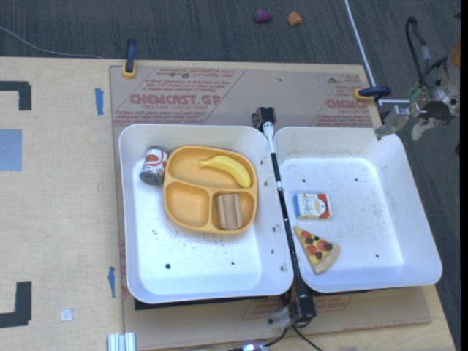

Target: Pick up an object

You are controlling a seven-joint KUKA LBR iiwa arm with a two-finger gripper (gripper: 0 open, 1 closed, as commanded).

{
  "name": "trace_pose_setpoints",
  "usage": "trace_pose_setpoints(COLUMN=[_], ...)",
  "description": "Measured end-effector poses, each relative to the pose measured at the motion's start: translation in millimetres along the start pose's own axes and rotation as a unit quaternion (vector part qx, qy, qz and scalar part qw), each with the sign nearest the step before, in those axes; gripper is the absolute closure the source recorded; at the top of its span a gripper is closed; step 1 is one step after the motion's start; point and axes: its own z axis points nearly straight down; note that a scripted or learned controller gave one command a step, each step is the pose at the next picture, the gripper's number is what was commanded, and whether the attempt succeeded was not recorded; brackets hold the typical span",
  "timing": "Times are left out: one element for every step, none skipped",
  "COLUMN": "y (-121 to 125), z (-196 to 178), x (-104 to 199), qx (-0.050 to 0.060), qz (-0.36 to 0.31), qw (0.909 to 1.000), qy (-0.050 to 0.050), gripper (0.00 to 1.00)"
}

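Note:
My gripper (pixel 398 125) hangs at the far right, just outside the back right corner of the right bin (pixel 380 269), with nothing between its fingers. In the right bin lie a small white carton (pixel 313 205) and a pizza slice (pixel 316 248), both near the bin's left side. The left bin (pixel 197 269) holds a yellow divided plate (pixel 183 203) with a banana (pixel 227 168) in its top compartment and a brown sausage-like piece (pixel 229 211) in its lower right compartment. A small can (pixel 153 166) lies beside the plate's left edge.
Both bins sit on a cardboard sheet (pixel 219 93) held by clamps (pixel 129 58) at the back. A black bracket (pixel 263 117) joins the bins at the back. Two small objects (pixel 278 17) lie on the dark floor beyond the bench.

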Motion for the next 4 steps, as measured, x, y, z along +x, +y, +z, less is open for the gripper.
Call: trace_pose_setpoints(y=[16.2,-55.1,-136.7,-164.3], z=[132.6,138.9,138.4,138.3], x=[10.0,53.1,81.4,121.8], qx=[0.013,-0.003,-0.005,-0.009], qz=[-0.003,0.0,0.001,0.001], qw=[0.9998,1.0,1.0,1.0], qy=[0.015,-0.001,-0.002,-0.004], gripper=[0.0,0.0,0.0,0.0])
